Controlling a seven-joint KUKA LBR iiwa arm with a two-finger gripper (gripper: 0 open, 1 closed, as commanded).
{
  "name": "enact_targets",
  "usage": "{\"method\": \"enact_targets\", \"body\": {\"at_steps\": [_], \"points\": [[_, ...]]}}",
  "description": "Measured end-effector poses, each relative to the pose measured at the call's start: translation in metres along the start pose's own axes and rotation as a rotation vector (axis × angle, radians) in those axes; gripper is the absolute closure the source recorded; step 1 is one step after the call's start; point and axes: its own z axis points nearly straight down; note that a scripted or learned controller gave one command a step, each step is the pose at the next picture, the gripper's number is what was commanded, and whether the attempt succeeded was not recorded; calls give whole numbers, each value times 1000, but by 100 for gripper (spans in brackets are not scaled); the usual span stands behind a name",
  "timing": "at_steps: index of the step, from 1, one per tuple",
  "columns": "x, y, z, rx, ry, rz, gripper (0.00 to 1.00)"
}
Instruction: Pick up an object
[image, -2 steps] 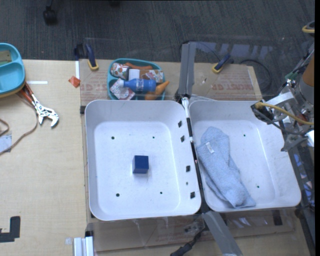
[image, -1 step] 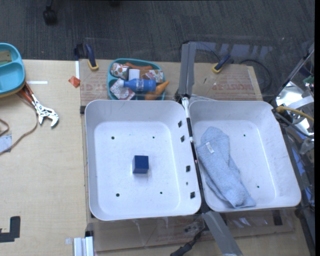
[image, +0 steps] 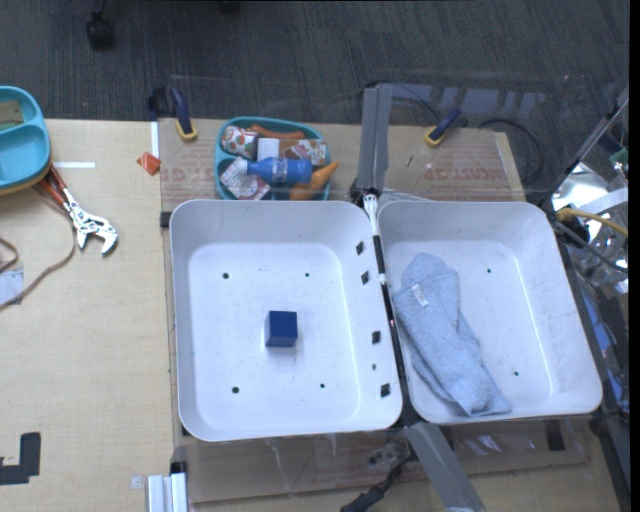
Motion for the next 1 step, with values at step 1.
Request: {"method": "enact_targets", "body": {"at_steps": [1], "points": [[19, -51, 154, -1, 4, -18, 100]]}}
